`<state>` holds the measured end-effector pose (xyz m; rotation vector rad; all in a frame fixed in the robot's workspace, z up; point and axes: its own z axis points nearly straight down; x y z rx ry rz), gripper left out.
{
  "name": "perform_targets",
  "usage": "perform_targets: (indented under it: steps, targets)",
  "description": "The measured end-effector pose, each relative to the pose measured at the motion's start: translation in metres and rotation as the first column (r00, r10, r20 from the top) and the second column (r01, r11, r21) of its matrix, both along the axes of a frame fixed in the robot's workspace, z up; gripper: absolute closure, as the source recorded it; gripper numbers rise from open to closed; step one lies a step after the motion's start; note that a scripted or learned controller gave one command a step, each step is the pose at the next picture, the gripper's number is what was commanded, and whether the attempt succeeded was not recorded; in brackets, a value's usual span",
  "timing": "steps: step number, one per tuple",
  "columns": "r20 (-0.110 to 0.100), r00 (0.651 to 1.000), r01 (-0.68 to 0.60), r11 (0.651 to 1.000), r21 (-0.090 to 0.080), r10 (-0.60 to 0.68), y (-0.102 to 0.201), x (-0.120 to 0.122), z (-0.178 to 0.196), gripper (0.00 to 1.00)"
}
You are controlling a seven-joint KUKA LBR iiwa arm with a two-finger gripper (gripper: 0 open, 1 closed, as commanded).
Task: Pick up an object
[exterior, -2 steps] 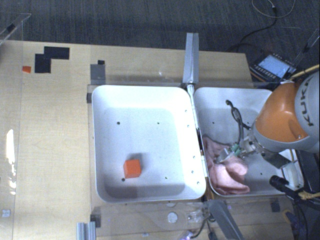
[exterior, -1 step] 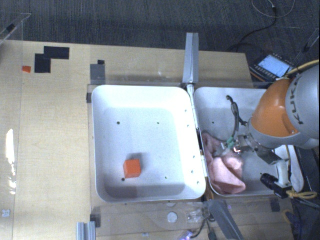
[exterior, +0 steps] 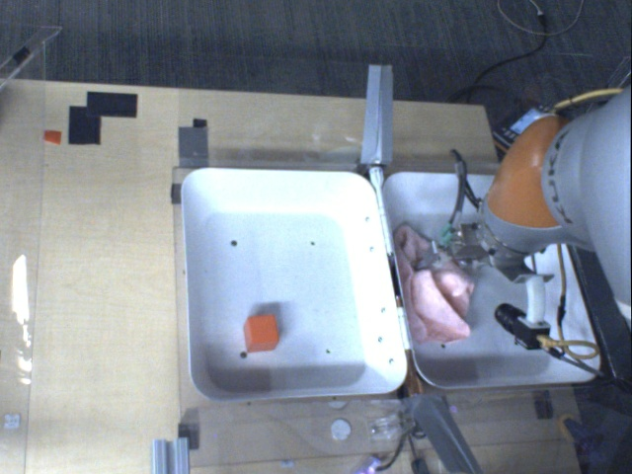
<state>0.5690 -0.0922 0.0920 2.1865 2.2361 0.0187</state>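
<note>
- Gripper (exterior: pixel 441 248) was low in right bin (exterior: pixel 474 368), touching pink cloth (exterior: pixel 437 302); couldn't tell its state.
- No lift seen yet; orange block (exterior: pixel 262 333) sat untouched in left bin (exterior: pixel 212 265).

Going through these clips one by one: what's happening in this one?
The arm reaches in from the right over the right bin, its gripper low at the upper end of a pink cloth lying against that bin's left wall. Whether it has hold of the cloth cannot be told. An orange block sits untouched in the left bin.
</note>
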Motion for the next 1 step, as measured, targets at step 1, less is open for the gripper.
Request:
perform_targets:
  steps: [1]
  targets:
    - [0.008, 1.0, -0.011, 1.0, 0.001, 0.011, 0.0027, 0.0031, 0.0128, 1.0]
